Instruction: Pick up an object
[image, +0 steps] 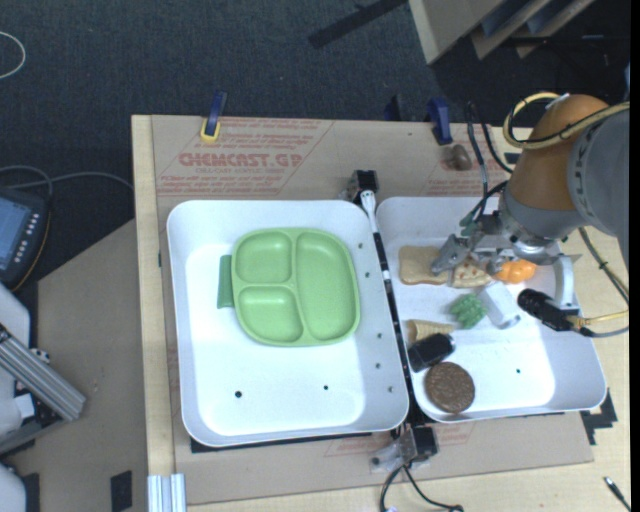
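Toy food pieces lie in the right bin (570, 385): a tan bread-like piece (422, 267) near its upper left, an orange piece (515, 270) to the right of it, a green broccoli-like piece (467, 310) approx. mid-bin, a black block (431, 350) lower left w/ a tan wedge (423, 329) just above it, touching, and a brown round cookie-like disc (450, 386) near the front wall. The gripper (462, 256) sits low over the tan bread-like piece and the orange piece, at the bin's upper part; whether it's spread or closed can't be told, nor if anything is pinched. The grey arm w/ orange band (548, 160) reaches in from the right. The left bin (200, 330) holds a green divided plate (297, 285), 3 compartments, w/ a green flat piece (225, 281) poking out under its left edge. Both bins rest on a cardboard-covered worktop (250, 160).
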